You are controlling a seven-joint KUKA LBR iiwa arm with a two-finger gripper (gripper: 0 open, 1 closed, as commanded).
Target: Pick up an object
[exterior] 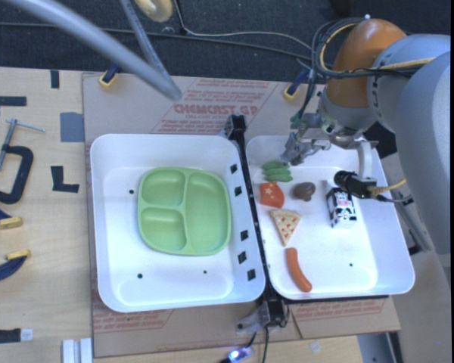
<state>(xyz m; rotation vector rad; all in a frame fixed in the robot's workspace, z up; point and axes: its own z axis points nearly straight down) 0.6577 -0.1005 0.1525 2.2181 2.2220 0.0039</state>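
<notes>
You're looking down on two white bins side by side. The left bin [110, 203] carries a green divided plate [185, 209], lying flat near its middle. The right bin [378, 267] has the small stuff: a green leafy piece [277, 172] at the back, a red tomato-like piece [271, 195] just below it, a brown lump [303, 191] beside that, a pizza slice [286, 224] toward the centre, a sausage [298, 270] near the front, and a black-and-white toy [342, 206] on the right, its shape hard to read.

The gripper [298, 153] hangs over the back of the right bin, just above the green leafy piece. Its tips blur into the dark wrist hardware, so you cannot tell how the jaws stand, or whether they touch anything. The arm's grey bulk covers the bin's right rear corner.
</notes>
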